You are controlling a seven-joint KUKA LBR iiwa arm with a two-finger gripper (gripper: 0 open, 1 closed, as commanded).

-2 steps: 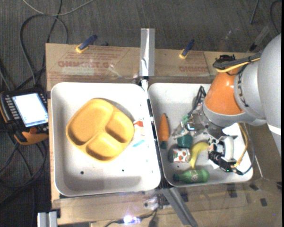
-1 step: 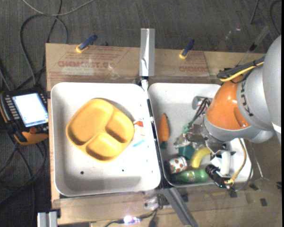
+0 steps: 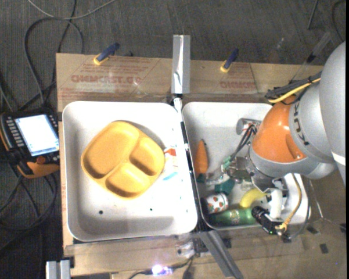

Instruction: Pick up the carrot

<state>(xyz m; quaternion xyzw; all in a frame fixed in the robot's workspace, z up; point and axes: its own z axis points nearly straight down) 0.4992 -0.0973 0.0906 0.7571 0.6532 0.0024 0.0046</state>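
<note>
**Still lying loose: carrot waits by the bin wall**

Here the carrot lies lengthwise in the right bin, just beside its left wall, well apart from the yellow divided plate in the left bin. The pincer hangs near a clutter of small items; how it is set I cannot tell. The carrot looks light, stiff and smooth, perhaps slippery; I'd grip across its thicker middle.

The grey arm reaches in from the right over the right bin, its orange band above the wrist. The gripper hangs low inside that bin, near its middle.
</note>
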